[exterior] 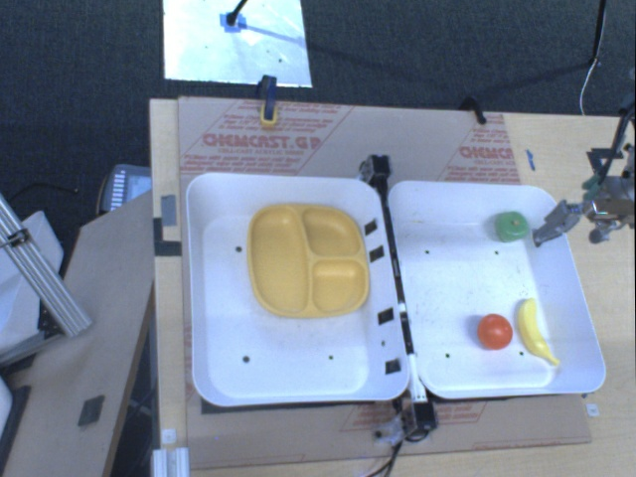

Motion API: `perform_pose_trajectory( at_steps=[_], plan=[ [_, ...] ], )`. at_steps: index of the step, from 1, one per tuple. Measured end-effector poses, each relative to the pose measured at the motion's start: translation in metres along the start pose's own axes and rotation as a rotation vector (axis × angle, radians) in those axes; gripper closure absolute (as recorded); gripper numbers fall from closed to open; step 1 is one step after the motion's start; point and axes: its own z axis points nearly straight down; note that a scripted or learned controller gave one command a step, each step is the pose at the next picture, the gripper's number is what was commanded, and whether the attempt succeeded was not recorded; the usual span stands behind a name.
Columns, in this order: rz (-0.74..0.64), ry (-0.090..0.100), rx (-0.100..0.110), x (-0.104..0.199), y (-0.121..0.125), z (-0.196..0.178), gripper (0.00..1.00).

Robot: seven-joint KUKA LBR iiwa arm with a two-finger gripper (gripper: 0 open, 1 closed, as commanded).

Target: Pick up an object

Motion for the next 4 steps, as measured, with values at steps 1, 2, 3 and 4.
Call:
perform_pose_trajectory(
  at_steps=[1,2,3,4],
  plan=[
    [0.001,0.002,0.004,0.007,0.006,0.058,0.00],
    [0.002,0.002,0.004,0.014,-0.002,0.113,0.00],
    [0.003,0.001,0.003,0.012,-0.001,0.156,0.00],
    [0.003,-0.001,-0.002,0.011,0.000,0.143,1.00]
  ],
)
